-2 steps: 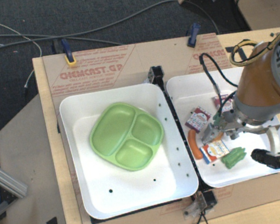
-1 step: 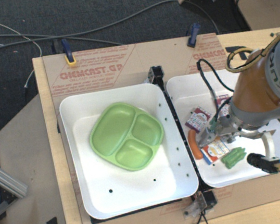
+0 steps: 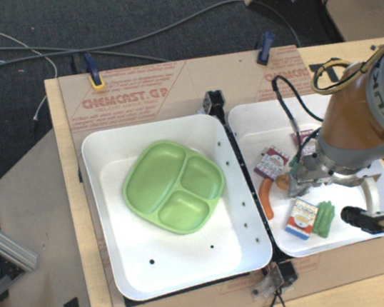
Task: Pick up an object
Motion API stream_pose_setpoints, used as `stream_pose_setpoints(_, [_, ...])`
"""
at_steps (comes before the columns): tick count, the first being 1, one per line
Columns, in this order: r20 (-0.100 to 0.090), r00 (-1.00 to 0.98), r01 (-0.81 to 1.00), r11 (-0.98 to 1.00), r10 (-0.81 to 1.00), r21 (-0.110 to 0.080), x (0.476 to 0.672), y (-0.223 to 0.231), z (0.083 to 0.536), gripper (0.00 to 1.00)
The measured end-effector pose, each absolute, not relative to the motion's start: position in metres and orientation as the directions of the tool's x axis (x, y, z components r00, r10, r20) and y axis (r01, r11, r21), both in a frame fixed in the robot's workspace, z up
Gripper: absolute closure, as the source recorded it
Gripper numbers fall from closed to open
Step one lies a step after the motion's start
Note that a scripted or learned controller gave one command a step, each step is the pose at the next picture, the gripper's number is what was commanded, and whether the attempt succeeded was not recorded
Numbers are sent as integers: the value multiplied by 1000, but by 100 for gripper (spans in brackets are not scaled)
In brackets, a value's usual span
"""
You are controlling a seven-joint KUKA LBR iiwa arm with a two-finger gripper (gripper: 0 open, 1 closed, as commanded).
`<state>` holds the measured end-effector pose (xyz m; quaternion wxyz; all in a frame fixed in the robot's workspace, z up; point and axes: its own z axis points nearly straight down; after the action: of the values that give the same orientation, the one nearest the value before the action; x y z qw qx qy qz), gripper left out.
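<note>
**A:** What does the camera view show on the worktop (image 3: 79, 225)?

**B:** Two shallow white bins sit side by side on printed brown board. The left bin (image 3: 105, 199) holds a green divided plate (image 3: 174, 186), lying flat and turned at an angle, near the middle of the bin floor.

**A:** And the right bin (image 3: 262, 118)?

**B:** That is where the small things are, all in its near-left part. A purple and white packet (image 3: 271, 163) lies close to the wall shared with the left bin. Below it is an orange curved piece (image 3: 265, 201), running along that same wall. Further toward the front edge, a small white box with yellow, red and blue print (image 3: 302, 217) lies just beside a green block (image 3: 324, 219); the two look to be touching.

**A:** Where is the arm?

**B:** The grey arm with its orange band (image 3: 348, 113) reaches in from the right and hangs over the right bin. The gripper (image 3: 300, 180) is down among those things, between the packet and the box, with the upper end of the orange piece just beside it.

**A:** Is the gripper apart or clamped on anything?

**B:** I cannot tell. The wrist covers it from above, and nothing is seen held in it.

**A:** Anything at the back?

**B:** Two clamps, one (image 3: 95, 75) at the left and one (image 3: 266, 48) at the right, grip the board's far edge.
</note>
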<state>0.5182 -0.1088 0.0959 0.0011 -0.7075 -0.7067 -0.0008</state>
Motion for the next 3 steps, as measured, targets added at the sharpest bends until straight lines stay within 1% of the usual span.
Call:
stream_pose_setpoints(1, [-1,-1,1000,1,1000,5,520,-106,159,100])
stream_pose_setpoints(2, [0,-1,1000,1,1000,2,527,-110,205,100])
stream_pose_setpoints(3, [0,-1,1000,1,1000,3,521,-106,250,100])
